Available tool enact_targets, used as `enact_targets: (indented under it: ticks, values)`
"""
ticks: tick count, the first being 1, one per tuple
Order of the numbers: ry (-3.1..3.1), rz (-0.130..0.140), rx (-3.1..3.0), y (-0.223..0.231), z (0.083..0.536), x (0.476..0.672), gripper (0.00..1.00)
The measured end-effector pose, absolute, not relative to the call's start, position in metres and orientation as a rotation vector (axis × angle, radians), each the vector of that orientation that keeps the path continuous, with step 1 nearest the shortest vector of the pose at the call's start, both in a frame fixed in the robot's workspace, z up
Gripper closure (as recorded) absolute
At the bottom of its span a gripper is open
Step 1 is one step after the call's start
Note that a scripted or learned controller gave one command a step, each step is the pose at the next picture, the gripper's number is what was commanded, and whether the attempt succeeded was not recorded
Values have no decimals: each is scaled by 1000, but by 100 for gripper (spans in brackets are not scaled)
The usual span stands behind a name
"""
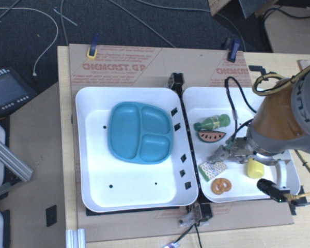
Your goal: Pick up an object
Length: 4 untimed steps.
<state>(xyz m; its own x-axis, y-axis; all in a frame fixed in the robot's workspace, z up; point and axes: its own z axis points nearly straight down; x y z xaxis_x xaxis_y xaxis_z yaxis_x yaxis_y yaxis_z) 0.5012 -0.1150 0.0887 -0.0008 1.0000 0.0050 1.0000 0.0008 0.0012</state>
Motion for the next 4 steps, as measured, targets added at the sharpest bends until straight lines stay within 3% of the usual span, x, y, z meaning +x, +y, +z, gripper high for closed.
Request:
enact_targets:
  ticks: [1, 2, 4]
  values:
    - [-2225, -17, -2223, -114, 101, 504, 100]
    - [-2226, -4, -2223, -116, 154, 515, 100]
    - [-2227, -6, -2223, -117, 271, 514, 100]
